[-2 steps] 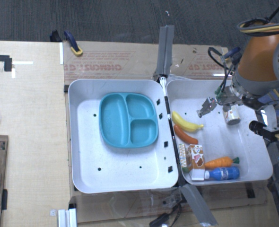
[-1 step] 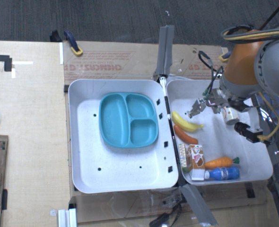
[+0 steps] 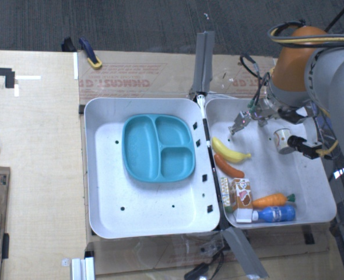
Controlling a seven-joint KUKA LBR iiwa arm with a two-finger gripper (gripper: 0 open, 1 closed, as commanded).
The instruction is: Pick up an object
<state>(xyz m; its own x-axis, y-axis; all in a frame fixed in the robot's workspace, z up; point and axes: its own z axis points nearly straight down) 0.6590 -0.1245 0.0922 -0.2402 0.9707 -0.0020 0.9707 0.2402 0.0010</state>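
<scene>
My gripper [image 3: 239, 123] hangs over the back left part of the right bin [image 3: 312, 182], up and to the right of a yellow banana [image 3: 230, 150]. It touches none of the objects. A red sausage-shaped piece [image 3: 229, 166] lies just below the banana. A small printed carton [image 3: 238, 192], an orange carrot [image 3: 271, 200] and a blue bottle [image 3: 275, 214] lie along the bin's front edge. A small pale cup-like object [image 3: 283, 140] sits to the gripper's right.
The left bin [image 3: 102, 174] holds a teal divided plate [image 3: 158, 147]. A grey divider post [image 3: 203, 63] stands at the back between the bins. The arm's grey body and orange band [image 3: 297, 57] overhang the right bin's back right corner, with cables around the wrist.
</scene>
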